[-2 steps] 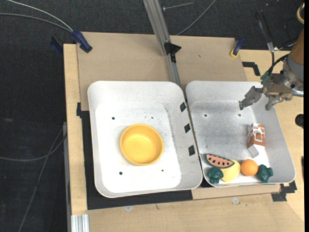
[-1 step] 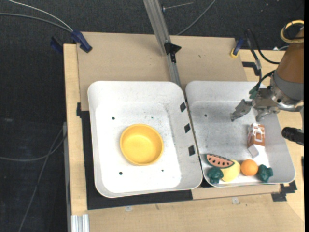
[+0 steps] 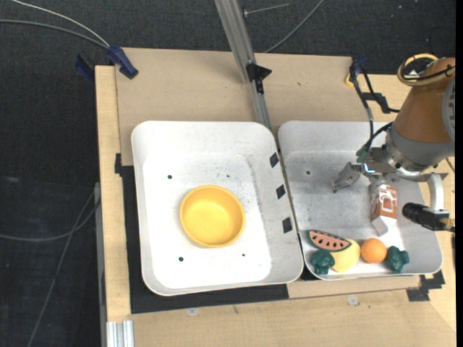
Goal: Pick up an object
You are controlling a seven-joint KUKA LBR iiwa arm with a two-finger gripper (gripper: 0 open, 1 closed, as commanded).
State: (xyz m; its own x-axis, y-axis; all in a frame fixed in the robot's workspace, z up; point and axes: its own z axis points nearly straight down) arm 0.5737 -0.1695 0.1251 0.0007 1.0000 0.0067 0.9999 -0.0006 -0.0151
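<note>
My gripper (image 3: 364,197) hangs over the middle of the right bin (image 3: 318,157), open, its fingers spread wide with nothing held between them. One grey finger (image 3: 346,178) points left. A small brown packet with a pale label (image 3: 385,201) lies right at the other finger. Along the bin's front edge sit a watermelon slice (image 3: 329,239), a yellow fruit (image 3: 349,256), a green broccoli piece (image 3: 323,262), an orange (image 3: 373,251) and another green piece (image 3: 396,259). The left bin (image 3: 159,157) holds a yellow bowl (image 3: 211,215).
A metal pole (image 3: 242,45) slants down from the top to the gap between the bins. Black clips (image 3: 281,191) sit along the divider. Bare floor shows in the right bin's back left part.
</note>
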